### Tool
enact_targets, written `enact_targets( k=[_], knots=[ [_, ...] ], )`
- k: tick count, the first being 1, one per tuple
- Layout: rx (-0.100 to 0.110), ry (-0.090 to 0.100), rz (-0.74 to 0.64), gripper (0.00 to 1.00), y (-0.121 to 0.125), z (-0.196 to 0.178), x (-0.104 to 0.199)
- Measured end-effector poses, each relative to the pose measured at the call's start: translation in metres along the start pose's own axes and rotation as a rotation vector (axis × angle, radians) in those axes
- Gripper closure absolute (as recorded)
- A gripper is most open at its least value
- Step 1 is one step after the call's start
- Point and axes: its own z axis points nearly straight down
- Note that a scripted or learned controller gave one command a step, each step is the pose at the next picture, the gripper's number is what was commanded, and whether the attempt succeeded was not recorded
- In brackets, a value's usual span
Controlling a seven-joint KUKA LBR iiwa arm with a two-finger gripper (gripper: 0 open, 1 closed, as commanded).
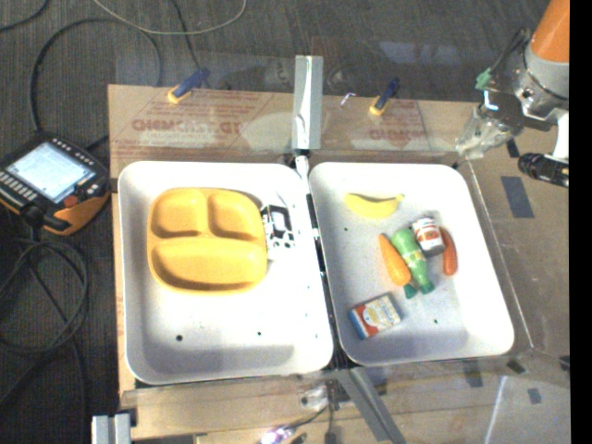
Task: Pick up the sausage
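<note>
The sausage [450, 253] is a short reddish-brown piece lying in the right bin [481, 331], at the right end of a cluster, touching a small red-and-white can [425, 234]. My gripper [478, 137] hangs beyond the bin's far right corner, over the bench, well up and to the right of the sausage. Nothing shows in its grasp. The arm's orange band [556, 24] sits at the view's top right.
Beside the can lie a green bottle [413, 259] and an orange carrot [394, 259]. A banana [374, 203] rests near the far wall and a small carton [376, 315] near the front. The left bin [222, 340] holds a yellow divided plate [205, 239] and a small black-and-white object [277, 228].
</note>
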Motion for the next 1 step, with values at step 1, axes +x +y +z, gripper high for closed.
enact_targets(
  k=[1],
  knots=[
    [-0.001, 0.005, 0.046, 1.00, -0.0007, -0.0153, 0.0042]
  ],
)
